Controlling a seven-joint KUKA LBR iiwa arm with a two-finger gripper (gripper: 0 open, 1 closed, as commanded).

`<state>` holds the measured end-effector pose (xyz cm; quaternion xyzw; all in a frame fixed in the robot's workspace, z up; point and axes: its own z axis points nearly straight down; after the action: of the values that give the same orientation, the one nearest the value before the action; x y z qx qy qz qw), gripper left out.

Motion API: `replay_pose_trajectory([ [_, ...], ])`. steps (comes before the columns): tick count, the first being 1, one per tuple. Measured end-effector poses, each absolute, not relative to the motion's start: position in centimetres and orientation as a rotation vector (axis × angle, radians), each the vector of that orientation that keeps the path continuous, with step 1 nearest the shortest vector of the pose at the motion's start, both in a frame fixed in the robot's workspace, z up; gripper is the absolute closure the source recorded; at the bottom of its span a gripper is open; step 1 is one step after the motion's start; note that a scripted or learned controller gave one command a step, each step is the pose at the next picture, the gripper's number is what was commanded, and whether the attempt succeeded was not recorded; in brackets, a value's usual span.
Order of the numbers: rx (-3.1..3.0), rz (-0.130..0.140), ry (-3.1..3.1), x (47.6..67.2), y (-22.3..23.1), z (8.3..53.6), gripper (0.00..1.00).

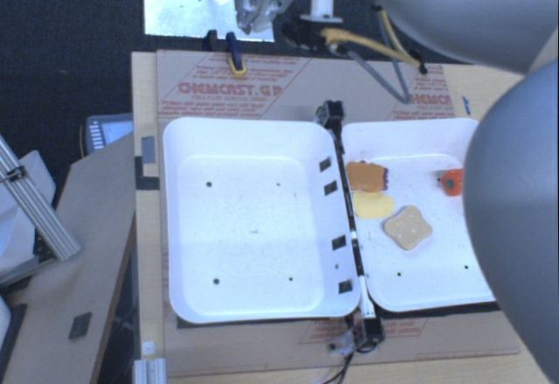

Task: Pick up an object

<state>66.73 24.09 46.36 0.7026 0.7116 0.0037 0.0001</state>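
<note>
Beige toast slice [407, 228] sits apart in the right bin [419, 140], so we'd drop straight onto it; can't tell the gripper's [253, 20] state.

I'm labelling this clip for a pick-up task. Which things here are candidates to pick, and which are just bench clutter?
Candidates, all in the right bin:
orange-brown piece
yellow disc
tan toast-shaped piece
red-orange item

Clutter:
left bin
yellow-tipped clamp
cardboard sheet

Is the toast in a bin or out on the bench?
In. The toast lies flat on the floor of the right bin.
</note>
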Motion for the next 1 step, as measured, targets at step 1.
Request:
replay_pose_trajectory([
  [1, 2.222, 0.001, 2.224, 57.38, 20.58, 46.17, 1.00],
])
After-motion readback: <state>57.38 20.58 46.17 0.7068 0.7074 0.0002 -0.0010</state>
